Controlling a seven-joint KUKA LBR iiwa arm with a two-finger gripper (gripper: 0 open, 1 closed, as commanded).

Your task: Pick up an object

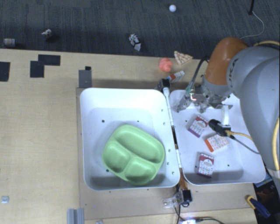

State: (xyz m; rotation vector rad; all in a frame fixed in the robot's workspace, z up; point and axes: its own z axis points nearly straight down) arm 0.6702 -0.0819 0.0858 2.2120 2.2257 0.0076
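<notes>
1. Gripper is seen low over the upper left corner of the right bin, near the rim shared with the left bin. Whether it is open or closed cannot be told.
2. Much of the right bin's far and right side is covered by the grey arm with its orange band. Bare floor is left along the near wall and the lower right corner.
3. A red-and-white packet lies flat just below the gripper, apart from it.
4. An orange-and-white packet lies further toward the bin's middle. A dark red packet lies near the front wall. All three are small, flat and rectangular, and are set apart from one another.
5. The left bin is taken up by a green divided tray, smooth and rounded. It is tilted against the near right corner, with open white floor left at the far side.
6. Both bins are shallow, white and smooth, with rounded corners.
7. Beyond the bins, a pink ball and a pale wedge rest on the light wooden bench, which is marked with black patches.
8. Dark ribbed carpet is seen past the bench's far edge, with a small white ball on it.
</notes>
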